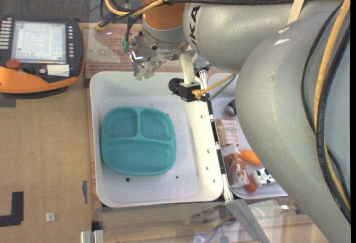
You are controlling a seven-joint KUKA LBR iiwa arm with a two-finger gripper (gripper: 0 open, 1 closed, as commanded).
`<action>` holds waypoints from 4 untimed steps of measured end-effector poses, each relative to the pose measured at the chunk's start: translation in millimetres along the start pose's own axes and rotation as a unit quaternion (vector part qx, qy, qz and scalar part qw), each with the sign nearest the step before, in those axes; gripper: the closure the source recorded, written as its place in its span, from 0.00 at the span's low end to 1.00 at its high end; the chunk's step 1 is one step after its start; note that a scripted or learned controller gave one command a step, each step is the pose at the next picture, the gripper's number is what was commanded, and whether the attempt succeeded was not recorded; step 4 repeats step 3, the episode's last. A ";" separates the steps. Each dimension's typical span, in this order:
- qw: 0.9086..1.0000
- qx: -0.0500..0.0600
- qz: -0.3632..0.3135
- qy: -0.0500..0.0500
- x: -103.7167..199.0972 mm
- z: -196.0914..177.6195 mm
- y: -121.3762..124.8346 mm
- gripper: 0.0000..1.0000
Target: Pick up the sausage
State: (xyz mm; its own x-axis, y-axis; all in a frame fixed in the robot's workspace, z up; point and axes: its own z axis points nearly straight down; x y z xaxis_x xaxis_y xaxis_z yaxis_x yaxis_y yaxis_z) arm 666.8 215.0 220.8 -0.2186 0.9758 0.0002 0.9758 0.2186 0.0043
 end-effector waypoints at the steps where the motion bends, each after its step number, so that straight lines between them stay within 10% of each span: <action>1: 1.000 0.003 -0.014 0.000 1.9 82.9 -1.3 1.00; 2: 0.985 0.000 -0.173 0.000 -0.2 -34.3 -1.1 1.00; 4: 0.992 0.002 -0.128 0.001 2.0 -16.3 0.3 1.00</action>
